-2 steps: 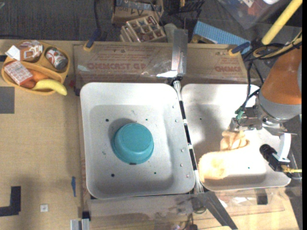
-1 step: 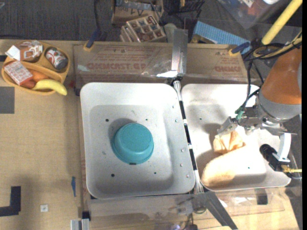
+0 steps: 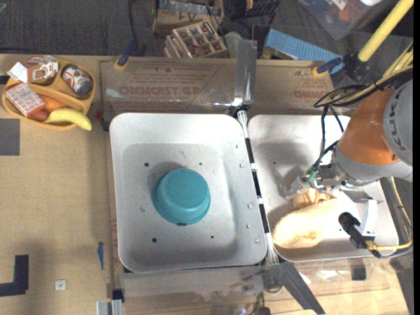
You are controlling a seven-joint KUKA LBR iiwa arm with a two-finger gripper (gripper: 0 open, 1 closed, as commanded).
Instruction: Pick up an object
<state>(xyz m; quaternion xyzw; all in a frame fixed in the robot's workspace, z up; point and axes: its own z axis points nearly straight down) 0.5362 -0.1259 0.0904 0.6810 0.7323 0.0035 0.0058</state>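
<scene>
Nearest the lower edge of the view, a pale tan, rounded loaf-like object (image 3: 303, 228) lies in the front part of the right bin (image 3: 282, 143), its lower end close to the bin's near rim. Just above it sits the gripper (image 3: 314, 184), hanging from the grey wrist of the arm (image 3: 377, 143), whose orange band bulges in from the right. The gripper's tip is at or just over the upper end of the tan object, but blur and the wrist's own bulk hide the fingers, so whether they are spread, closed, or grasping anything cannot be told. Cables loop from the wrist across the right side of that bin, and a black cylindrical part (image 3: 351, 228) juts out beside the tan object on its right. Across the divider, the left bin (image 3: 131, 143) holds a teal bowl (image 3: 182, 195) lying upside down near its middle, well apart from the gripper. Behind both bins runs a brown cardboard wall (image 3: 177, 87) with printed lettering. At the far left on the bench top stands a yellow tray (image 3: 13, 104) with a banana (image 3: 69, 117), a can and small boxes of toy food. A yellow pole (image 3: 390, 18) slants across the upper right corner, above clutter of boxes and wires.
</scene>
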